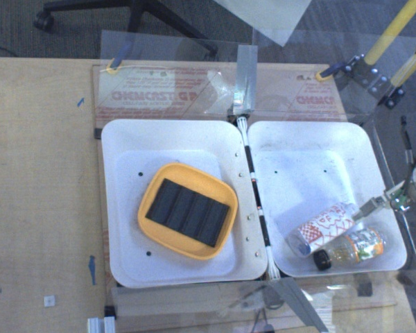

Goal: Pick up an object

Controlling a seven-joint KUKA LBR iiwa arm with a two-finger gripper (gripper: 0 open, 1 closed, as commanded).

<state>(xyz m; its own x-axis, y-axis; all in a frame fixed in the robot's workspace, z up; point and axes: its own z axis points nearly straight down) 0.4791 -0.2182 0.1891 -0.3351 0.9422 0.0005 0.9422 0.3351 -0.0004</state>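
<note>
In the right-hand bin (312,139), a red-and-white patterned tube (320,229) and a black-capped bottle (351,248) are seen lying side by side, long axes slanting toward that bin's right edge, where the end effector (401,198) is glimpsed, its state impossible to tell.

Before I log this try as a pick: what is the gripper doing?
Gripper: at the right bin's right edge, beside the red-and-white tube; open or shut cannot be told.
</note>
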